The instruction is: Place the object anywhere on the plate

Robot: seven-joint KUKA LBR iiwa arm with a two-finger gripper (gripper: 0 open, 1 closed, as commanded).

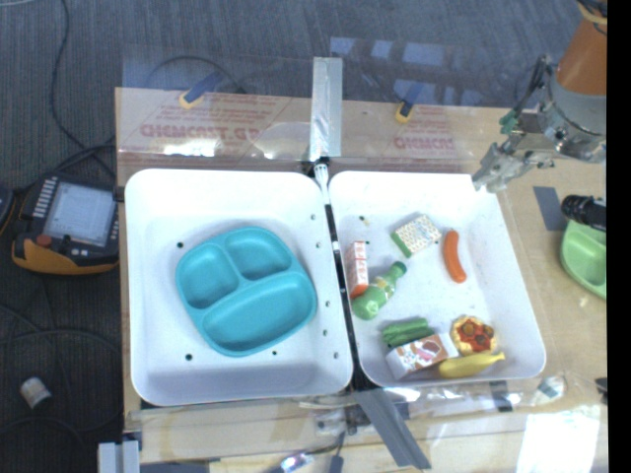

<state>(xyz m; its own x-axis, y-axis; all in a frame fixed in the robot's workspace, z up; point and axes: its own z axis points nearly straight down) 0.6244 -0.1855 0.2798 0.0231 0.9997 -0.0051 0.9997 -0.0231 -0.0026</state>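
Observation:
A turquoise three-compartment plate (246, 289) lies in the left bin (158, 215) with nothing on it. The right bin (513, 264) holds several toy foods: a green bottle (378, 292), an orange sausage (454, 255), a green-and-white packet (416, 233), a red-and-white carton (356, 267), a green vegetable (405, 331), a small box (418, 355), a pizza slice (474, 334) and a banana (471, 365). My gripper (490, 175) hangs at the right bin's back right corner, above its rim, with nothing seen in it.
A green object (594, 254) sits on the bench right of the right bin. A handheld controller (64, 223) lies on the floor to the left. A clear taped panel (325, 126) spans the back of the bench.

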